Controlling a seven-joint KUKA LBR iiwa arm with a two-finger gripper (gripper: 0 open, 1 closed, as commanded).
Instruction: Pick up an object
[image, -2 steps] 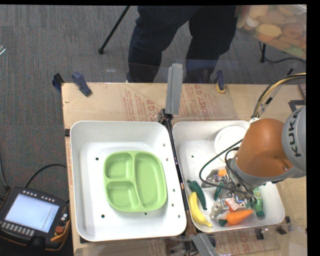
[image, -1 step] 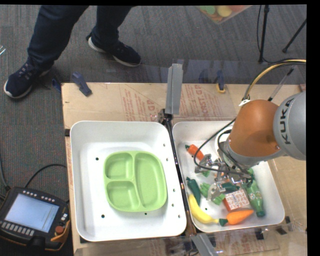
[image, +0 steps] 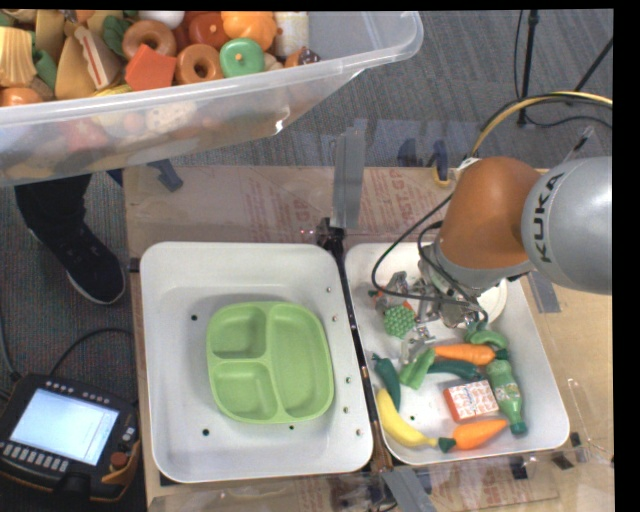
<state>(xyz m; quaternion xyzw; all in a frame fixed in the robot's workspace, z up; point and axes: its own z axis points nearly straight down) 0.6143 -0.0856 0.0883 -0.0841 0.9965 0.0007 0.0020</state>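
Fixed overhead camera, slanted down on both bins (image: 160, 300)

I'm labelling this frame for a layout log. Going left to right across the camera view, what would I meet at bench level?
Handheld screen → left bin with green divided plate → banana → red and white box → green bottle.

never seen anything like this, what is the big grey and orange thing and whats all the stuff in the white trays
It is a robot arm, seen by one camera fixed above the bench. It reaches in from the right, and its gripper hangs low over the right bin. That bin holds toy food: a banana, two carrots, a green bottle, a red box and a green ball. The left bin holds a green divided plate. I cannot tell whether anything is held.
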